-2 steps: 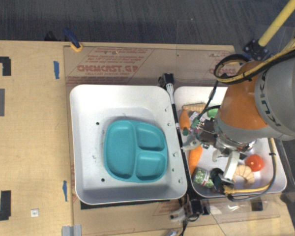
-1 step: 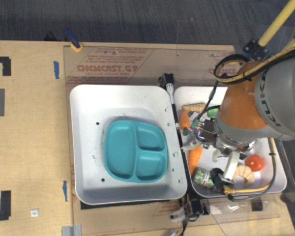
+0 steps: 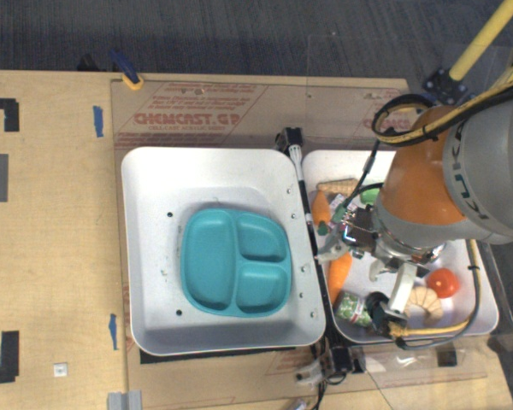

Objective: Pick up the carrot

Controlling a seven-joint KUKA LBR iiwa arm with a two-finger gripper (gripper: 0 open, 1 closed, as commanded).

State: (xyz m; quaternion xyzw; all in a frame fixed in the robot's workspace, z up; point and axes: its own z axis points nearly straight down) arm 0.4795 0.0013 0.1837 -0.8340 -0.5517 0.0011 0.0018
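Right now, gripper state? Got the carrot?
Gripper: cannot tell whether open or closed. Carrot lies in the right bin, not visibly held.

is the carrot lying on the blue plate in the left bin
No, the carrot lies in the right bin under the arm, apart from the plate in the left bin.

a: any writing to read here?
b: yes, large red print on the brown cardboard sheet (image 3: pixel 239 114): "chemcast gp".
a: and the smaller red lines above it?
b: too small to read.
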